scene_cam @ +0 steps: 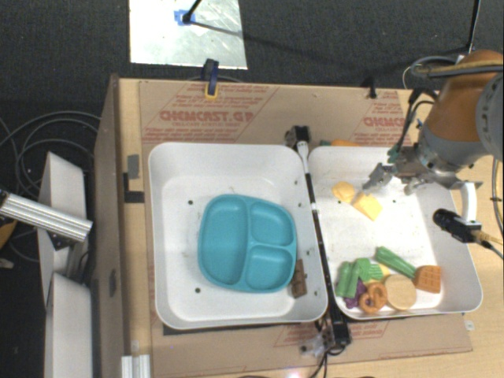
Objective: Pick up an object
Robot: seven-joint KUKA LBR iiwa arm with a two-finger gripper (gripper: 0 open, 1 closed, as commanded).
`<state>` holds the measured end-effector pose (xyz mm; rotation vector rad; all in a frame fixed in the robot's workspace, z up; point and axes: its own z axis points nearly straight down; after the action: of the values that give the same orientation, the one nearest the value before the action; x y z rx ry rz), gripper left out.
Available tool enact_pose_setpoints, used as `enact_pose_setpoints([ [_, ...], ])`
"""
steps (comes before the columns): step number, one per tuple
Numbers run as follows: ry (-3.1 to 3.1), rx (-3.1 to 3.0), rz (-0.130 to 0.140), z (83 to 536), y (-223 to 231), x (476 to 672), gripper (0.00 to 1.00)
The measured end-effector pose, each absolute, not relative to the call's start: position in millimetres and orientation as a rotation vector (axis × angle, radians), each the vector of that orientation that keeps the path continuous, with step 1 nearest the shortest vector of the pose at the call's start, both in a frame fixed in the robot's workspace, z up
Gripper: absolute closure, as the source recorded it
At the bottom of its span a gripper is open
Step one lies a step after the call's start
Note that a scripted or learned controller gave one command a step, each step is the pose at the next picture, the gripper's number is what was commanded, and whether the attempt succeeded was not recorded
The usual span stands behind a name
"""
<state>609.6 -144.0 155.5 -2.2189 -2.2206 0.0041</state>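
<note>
Camera view looks down on a desk carrying two shallow white bins, and the right bin is the landmark for everything that matters. The grey arm with its orange band leans over that bin's far right corner, and the pincer reaches toward the bin's upper middle, its tip just beside two pale yellow pieces lying on the bin floor. Whether the pincer is spread or pressed together I cannot tell; nothing is visibly caught in it.

Along the right bin's near edge sits a cluster of toy food: green pieces, a longer green piece, a waffle-like orange square, a tan disc and a small ringed brown piece, crowded and touching one another. A small orange item rests at the bin's far rim. Left of the right bin, across the divider, the left bin holds a teal sectioned plate.

My reading is that the approach step is in hand: the pincer is closing on the yellow pieces, and no pick has happened yet. The yellow pieces look the likeliest target, being nearest the tip and well apart from the crowded cluster. The next move would call for settling the pincer squarely over one yellow piece, descending to the bin floor, gripping one piece alone, then lifting straight up. Because the two pieces lie so close together, a sloppy descent could nudge one aside.
</note>
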Motion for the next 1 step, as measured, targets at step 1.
enact_pose_setpoints([
  [1, -2.220, -2.218, 0.004, 80.0, -148.5, 613.8, 0.00],
])
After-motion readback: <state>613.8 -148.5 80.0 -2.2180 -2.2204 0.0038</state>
